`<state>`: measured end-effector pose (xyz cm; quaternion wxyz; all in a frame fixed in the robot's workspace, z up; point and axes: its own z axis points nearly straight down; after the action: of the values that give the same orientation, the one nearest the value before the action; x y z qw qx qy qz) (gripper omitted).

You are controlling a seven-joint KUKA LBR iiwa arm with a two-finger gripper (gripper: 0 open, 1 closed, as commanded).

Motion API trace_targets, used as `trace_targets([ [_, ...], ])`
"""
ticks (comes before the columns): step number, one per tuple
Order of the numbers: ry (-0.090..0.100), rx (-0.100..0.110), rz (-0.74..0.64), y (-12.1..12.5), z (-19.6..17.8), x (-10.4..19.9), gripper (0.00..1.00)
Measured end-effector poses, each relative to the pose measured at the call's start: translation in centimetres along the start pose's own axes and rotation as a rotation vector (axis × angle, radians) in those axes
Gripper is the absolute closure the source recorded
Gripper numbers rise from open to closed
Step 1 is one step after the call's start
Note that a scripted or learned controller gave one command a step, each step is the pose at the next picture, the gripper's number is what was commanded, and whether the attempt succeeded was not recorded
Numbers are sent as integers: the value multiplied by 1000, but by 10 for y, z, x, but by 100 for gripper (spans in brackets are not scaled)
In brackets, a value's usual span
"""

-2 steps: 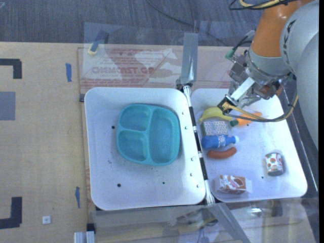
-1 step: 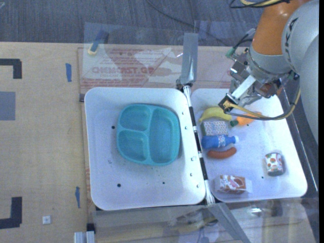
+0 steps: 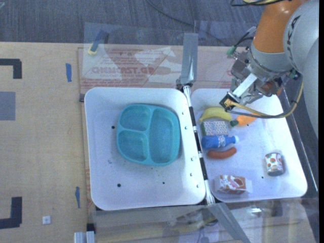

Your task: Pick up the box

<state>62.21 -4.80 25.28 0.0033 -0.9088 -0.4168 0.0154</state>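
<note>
KUKA arm's gripper (image 3: 257,86) hovers over the far end of the right bin (image 3: 296,151), above a yellow banana (image 3: 214,113) and an orange carrot (image 3: 246,119). Whether it is spread or closed cannot be told from this angle, and nothing shows in its grasp.

Nearer the camera, a blue-speckled packet (image 3: 215,128), a blue bottle (image 3: 218,142) and a red sausage (image 3: 221,153) lie packed together along the divider between the bins. A small red-and-white can (image 3: 274,163) sits apart by the right wall.

The box (image 3: 232,184), white with red print, lies at the near edge of the right bin toward its left corner, well apart from the gripper and touching none of its neighbours. The left bin (image 3: 101,151) holds a teal divided plate (image 3: 149,134).

The step in hand appears to be the approach. Done well, the arm would travel the length of the bin high enough to pass over the cluster, then stop centred above the box. It would turn to take the box across its shorter side and come straight down. The near wall and the divider are close, so a descent off centre risks striking a rim or nudging the box into the corner.
</note>
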Motion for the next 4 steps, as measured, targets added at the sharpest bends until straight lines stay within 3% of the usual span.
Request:
trace_targets([
  [1, -5, 3, -3, -1, -7, 0, 100],
  [2, 20, -13, -209, -24, 73, -49, 100],
  [3, 20, -14, -209, -24, 73, -49, 0],
  [4, 18, -10, -204, -24, 65, -51, 100],
])
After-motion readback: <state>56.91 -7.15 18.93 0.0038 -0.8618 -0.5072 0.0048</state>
